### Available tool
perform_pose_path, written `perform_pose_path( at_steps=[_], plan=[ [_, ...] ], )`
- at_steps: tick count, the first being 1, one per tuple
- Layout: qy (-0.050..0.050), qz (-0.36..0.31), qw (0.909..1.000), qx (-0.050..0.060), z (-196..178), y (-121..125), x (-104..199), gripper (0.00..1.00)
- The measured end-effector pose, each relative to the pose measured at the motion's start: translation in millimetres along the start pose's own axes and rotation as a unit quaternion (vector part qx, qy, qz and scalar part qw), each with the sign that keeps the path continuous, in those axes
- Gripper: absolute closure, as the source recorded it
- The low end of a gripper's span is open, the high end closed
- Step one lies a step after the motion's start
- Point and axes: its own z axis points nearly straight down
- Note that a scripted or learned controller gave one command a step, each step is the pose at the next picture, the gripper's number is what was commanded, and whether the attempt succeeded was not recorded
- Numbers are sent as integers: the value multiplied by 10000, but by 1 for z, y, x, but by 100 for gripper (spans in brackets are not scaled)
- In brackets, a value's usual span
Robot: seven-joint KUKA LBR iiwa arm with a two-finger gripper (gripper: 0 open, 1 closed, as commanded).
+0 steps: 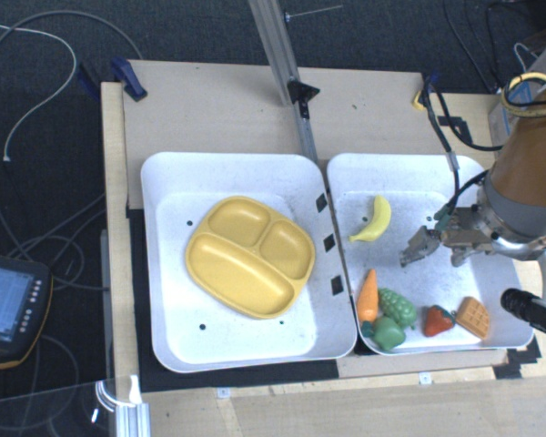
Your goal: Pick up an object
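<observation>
The right bin point(409, 176) holds several toy foods. A yellow banana point(372, 219) lies near its far left. Along the near edge sit an orange carrot point(369, 295), a green bunch of grapes point(399, 306), a green pepper point(389, 334), a red strawberry point(439, 320) and a tan waffle point(474, 317). My gripper point(433, 259) hangs over the middle of this bin, to the right of the banana and above the strawberry in the picture. Its two fingers stand apart, open, with nothing between them.
The left bin point(164, 244) carries a yellow divided plate point(249, 256). A metal post point(273, 25) slants down between the bins. Cables point(450, 135) run along the right bin's far right corner. A black part point(528, 308) juts in at the right edge.
</observation>
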Motion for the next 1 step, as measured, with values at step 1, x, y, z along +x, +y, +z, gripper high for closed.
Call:
perform_pose_path(
  at_steps=[1],
  plan=[
    [-2, 2, 10000, -4, 0, 0, 0, 0]
  ],
)
